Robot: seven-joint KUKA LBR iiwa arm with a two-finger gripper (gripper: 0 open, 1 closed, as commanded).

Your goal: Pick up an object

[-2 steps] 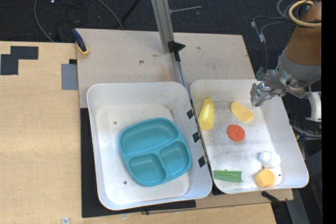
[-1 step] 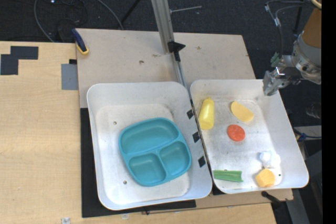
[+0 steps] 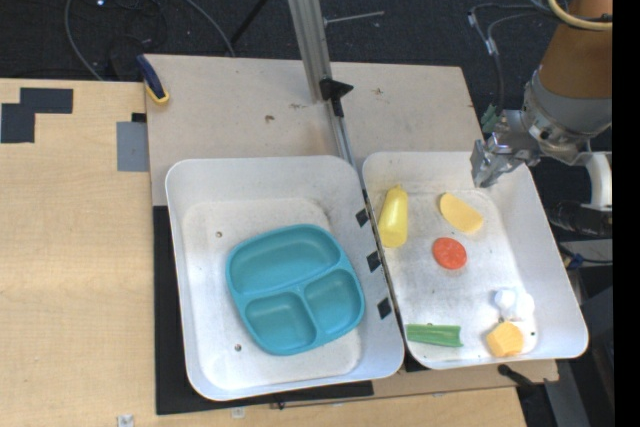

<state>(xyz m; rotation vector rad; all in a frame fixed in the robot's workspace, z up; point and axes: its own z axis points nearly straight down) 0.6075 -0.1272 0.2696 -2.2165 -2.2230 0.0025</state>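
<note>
The right bin (image 3: 540, 245) holds a yellow bottle-shaped piece (image 3: 393, 216) at its left side, a yellow wedge (image 3: 460, 212), a red round piece (image 3: 450, 253), a green strip (image 3: 434, 335), a small white piece (image 3: 505, 299) and an orange-yellow chunk (image 3: 507, 339). My gripper (image 3: 487, 170) hangs over the bin's far right part, just above and to the right of the yellow wedge. Nothing shows between its fingers.
The left bin (image 3: 200, 205) holds a teal divided plate (image 3: 295, 288). An aluminium post (image 3: 308, 25) rises behind the bins, with a black clamp (image 3: 335, 91) on it. A blue-and-yellow tool (image 3: 153, 81) lies on the bench's far left corner.
</note>
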